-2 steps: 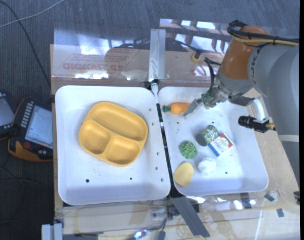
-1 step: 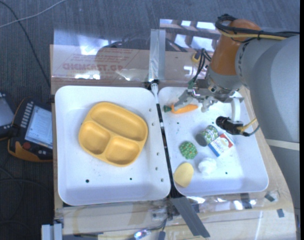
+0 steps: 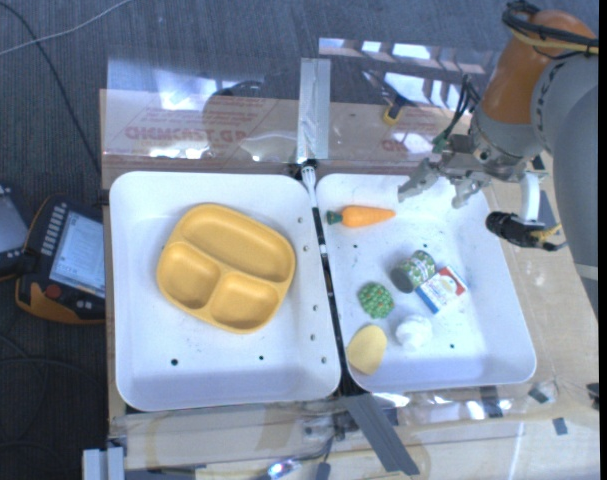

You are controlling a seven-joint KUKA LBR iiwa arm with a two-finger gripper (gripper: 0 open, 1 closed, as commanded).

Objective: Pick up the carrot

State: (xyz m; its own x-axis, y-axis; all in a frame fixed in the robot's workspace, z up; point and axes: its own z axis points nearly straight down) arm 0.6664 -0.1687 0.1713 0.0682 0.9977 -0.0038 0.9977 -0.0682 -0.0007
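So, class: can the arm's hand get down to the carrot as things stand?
Probably yes. The carrot lies alone near the right bin's upper left corner, nothing over it, and the hand hangs just right of it.

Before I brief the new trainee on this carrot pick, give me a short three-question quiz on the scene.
1. True or false: the carrot lies in the same bin as the yellow divided plate.
2. Which lies nearest the carrot: (a) green ball, (b) yellow lemon, (c) white lump?
3. Does the gripper hold the carrot?

Key: 1. False; the carrot is in the right bin, the plate in the left bin. 2. (a). 3. No; it hovers to the carrot's right, apart from it.
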